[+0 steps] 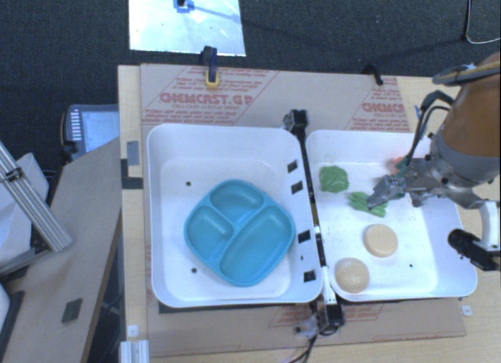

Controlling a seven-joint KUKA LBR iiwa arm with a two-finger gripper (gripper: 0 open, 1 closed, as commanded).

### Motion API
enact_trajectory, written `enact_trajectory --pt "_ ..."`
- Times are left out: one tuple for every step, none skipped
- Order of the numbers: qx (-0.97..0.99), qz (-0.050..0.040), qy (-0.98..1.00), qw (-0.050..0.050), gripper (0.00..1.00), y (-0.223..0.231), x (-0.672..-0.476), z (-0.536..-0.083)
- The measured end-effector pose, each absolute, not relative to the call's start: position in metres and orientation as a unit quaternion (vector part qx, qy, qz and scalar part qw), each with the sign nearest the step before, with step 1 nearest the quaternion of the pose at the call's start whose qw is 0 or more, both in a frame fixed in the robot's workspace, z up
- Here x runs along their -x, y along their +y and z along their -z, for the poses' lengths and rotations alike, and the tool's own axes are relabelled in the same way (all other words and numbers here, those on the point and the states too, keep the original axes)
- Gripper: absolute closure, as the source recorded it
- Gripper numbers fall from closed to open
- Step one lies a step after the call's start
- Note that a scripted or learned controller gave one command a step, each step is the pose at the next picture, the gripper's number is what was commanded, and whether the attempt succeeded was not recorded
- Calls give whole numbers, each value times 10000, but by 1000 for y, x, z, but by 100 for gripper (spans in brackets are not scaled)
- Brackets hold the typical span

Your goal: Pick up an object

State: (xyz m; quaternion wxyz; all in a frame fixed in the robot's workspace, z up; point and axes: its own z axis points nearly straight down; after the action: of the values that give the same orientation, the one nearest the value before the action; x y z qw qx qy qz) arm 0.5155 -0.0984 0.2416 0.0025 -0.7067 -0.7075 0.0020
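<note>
In the right bin (446, 279), the gripper (381, 195) sits over a green leafy piece (368, 203) right of frame centre, which stretches leftward below it; the finger state is unclear.

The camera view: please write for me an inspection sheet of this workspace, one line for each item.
Surface: two white bins side by side on a bench.
Job's things: green piece, second green piece, two tan discs, all in the right bin.
Clutter: blue divided plate in the left bin.
Grippers: gripper low over the second green piece.
Cables: dark cables along the arm.
Surroundings: dark floor, silver sheet.
</note>
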Motion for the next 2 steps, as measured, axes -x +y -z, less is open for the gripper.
enact_trajectory --pt "7062 4 -7080 -6 0 -98 -517 -245" --pt "7066 -12 -7076 18 0 -99 -520 -183"
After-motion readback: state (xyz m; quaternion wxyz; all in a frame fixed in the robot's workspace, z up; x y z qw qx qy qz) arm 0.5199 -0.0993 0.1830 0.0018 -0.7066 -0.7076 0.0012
